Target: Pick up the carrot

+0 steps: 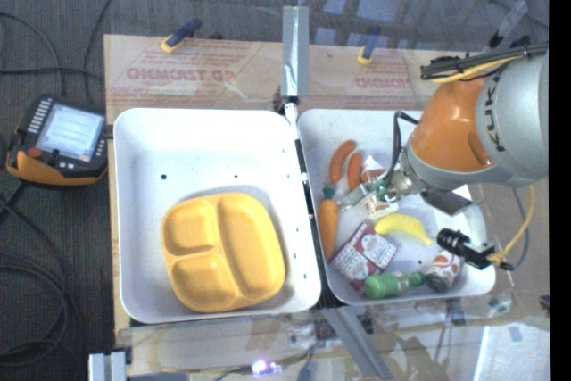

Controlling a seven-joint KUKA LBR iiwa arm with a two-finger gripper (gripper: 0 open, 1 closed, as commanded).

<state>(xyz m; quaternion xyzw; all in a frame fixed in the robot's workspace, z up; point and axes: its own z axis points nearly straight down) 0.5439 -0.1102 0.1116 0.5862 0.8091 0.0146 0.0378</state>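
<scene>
Scanning, left to right: the yellow divided tray (223, 250) is seen in the left bin (143, 147).
Carrot (327, 227): it is found in the right bin (357, 122), against the left wall, just beside the divider.
Long axis: it is laid roughly along the wall, green top at the far end.
Look: orange, smooth and tapered; it is judged to be a toy.
Gripper (384, 189): it is placed to the carrot's right, near but apart, above the packets.
Fingers: whether they are spread or closed cannot be told; nothing is seen held.

"KUKA" on the arm (513, 125)
</scene>
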